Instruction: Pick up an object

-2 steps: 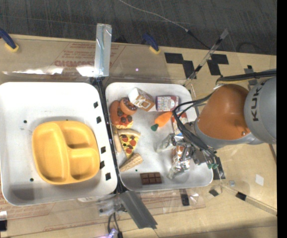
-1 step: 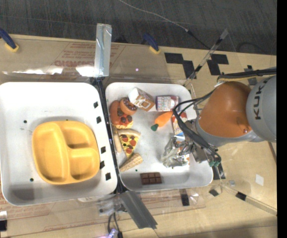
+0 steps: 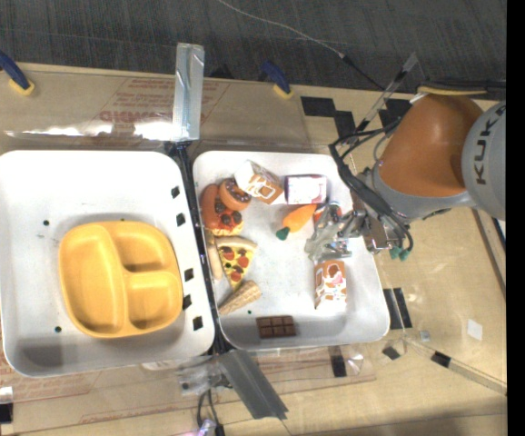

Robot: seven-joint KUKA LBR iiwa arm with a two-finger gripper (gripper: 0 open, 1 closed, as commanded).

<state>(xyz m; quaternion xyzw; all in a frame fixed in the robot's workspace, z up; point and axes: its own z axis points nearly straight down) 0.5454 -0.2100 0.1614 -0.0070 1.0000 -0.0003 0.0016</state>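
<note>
Small carton (image 3: 331,284): we judge it light, stiff, crushable; grasp across its narrow sides. Gripper (image 3: 328,240) just above carton; finger state we cannot tell.

At the right of the frame the arm (image 3: 435,153) reaches over the right bin (image 3: 371,321), its gripper (image 3: 328,234) low at the bin's right-centre, just above a small carton (image 3: 331,284) and beside a carrot (image 3: 296,219). A pink packet (image 3: 304,189), burger (image 3: 222,205), pizza slice (image 3: 235,260), cone (image 3: 240,298) and chocolate bar (image 3: 276,326) lie around. The left bin (image 3: 17,180) holds a yellow tray (image 3: 122,275).
</note>
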